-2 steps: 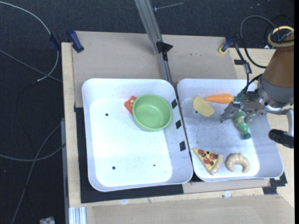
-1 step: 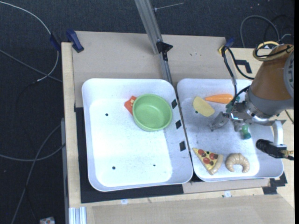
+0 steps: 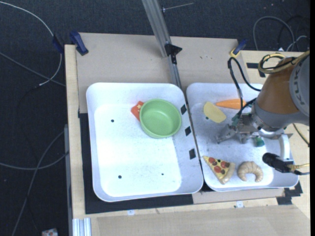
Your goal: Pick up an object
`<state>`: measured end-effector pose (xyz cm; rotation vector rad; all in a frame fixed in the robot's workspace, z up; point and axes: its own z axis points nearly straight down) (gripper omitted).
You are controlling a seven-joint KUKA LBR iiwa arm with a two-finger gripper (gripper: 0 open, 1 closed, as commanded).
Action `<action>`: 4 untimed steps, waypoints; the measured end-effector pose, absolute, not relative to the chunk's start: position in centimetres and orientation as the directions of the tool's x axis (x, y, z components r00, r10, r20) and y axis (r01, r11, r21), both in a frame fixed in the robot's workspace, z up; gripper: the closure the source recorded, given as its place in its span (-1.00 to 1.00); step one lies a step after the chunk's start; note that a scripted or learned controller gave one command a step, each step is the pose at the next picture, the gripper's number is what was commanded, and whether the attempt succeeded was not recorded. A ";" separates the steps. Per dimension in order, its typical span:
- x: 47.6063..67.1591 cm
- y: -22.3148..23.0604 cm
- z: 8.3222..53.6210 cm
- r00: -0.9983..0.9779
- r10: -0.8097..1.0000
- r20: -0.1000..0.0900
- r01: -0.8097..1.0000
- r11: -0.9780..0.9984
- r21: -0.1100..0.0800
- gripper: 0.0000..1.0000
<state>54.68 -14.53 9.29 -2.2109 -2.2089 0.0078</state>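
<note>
White right bin (image 3: 275, 181) serves as landmark: at its near edge lie a pizza slice (image 3: 218, 168) and a croissant (image 3: 250, 171). Mid-bin, the gripper (image 3: 227, 135) hangs low, fingers slightly parted, holding nothing. Farther back sit a yellow chip (image 3: 214, 112) and a carrot (image 3: 229, 103). Left of it, a green bowl (image 3: 160, 118) covers an orange piece (image 3: 136, 109).

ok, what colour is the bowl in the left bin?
Light green bowl, clearest in the camera view.
</note>
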 end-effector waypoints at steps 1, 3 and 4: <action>54.8 -14.5 10.7 0.001 1.000 0.009 1.000 -0.001 -0.010 1.00; 55.5 -14.7 21.8 -0.001 1.000 0.000 1.000 0.001 0.007 1.00; 56.6 -9.7 21.2 -0.005 1.000 0.002 1.000 0.005 0.001 1.00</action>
